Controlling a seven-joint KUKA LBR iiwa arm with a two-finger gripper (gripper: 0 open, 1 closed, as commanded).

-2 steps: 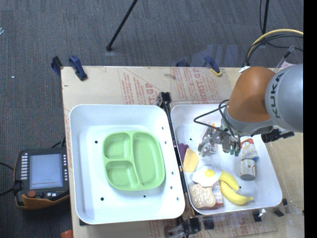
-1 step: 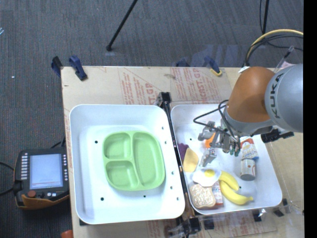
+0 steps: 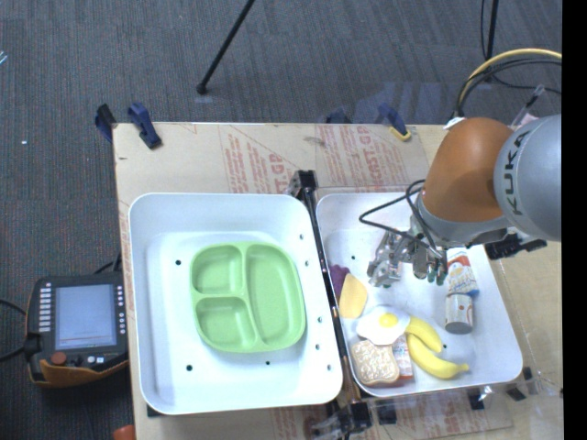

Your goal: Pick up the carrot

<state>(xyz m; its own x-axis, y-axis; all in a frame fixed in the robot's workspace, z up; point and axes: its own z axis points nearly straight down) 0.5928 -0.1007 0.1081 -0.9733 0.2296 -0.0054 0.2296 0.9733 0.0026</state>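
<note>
Robotics lab test bench

A grey KUKA-marked arm with an orange band (image 3: 500,181) reaches in at 3 o'clock over two shallow white plastic bins (image 3: 147,246) on a clamped cardboard-topped bench (image 3: 275,154); a black handheld control pendant (image 3: 78,326) lies on dark carpet (image 3: 55,62) at 8 o'clock.

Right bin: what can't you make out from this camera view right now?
1. Bin floor beneath the arm: hidden by the arm, camera view.
2. Purple item: partly behind the yellow wedge, too small to identify.
3. Bottle label: too small to read.
4. Gripper: blurred among cables.
</note>
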